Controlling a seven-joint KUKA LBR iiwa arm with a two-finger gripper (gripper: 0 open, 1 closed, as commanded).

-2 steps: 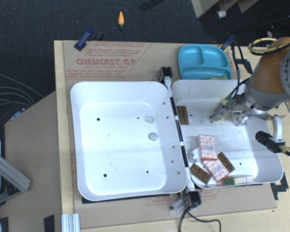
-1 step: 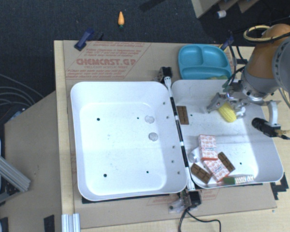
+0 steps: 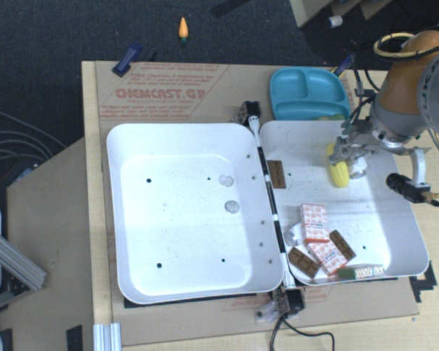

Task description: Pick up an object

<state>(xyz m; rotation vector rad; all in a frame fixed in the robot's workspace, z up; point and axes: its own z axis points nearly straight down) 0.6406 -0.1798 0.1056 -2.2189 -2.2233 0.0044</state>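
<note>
The right bin (image 3: 395, 225) holds the loose objects. A yellow corn cob (image 3: 339, 174) lies near its back, and my gripper (image 3: 349, 159) is down right over its upper end, touching or almost touching it. The grey metal of the gripper hides part of the cob. Toward the front of this bin lie two red-and-white boxes (image 3: 314, 221) (image 3: 326, 255), two brown bars (image 3: 342, 245) (image 3: 302, 260) and a small white dish (image 3: 295, 234). Another brown bar (image 3: 276, 174) lies beside the bin's left wall.
The left bin (image 3: 132, 269) holds two small round discs (image 3: 227, 181) (image 3: 232, 207). A blue divided tray (image 3: 309, 93) sits on the bench behind the right bin. A green-and-white strip (image 3: 362, 272) lies at the right bin's front edge. The arm's orange band (image 3: 406, 79) hangs over the back right corner.
</note>
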